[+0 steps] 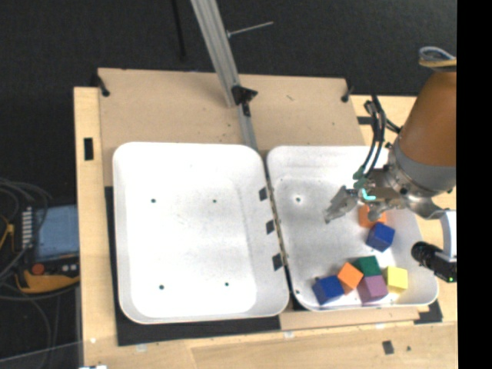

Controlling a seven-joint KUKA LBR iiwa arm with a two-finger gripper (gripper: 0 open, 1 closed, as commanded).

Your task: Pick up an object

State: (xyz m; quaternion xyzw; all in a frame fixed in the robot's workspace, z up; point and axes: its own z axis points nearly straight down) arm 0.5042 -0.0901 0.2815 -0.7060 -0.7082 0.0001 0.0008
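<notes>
This is a robotics lab or test cell, not a home: a plain pale wooden bench (215, 114) stands on a dark floor and bears two shallow white plastic bins, the left bin (123, 229) and the right bin (307, 167), side by side at the middle. A slanted grey metal rail (219, 44) runs in from 12 o'clock, and the grey and orange industrial arm (430, 137) reaches in at 3 o'clock. At 9 o'clock, loose black cables (23, 198) and a blue box (58, 233) lie off the bench.

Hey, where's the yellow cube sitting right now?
The yellow cube lies in the right bin, near its front right corner, just right of the purple cube and the green cube.
</notes>
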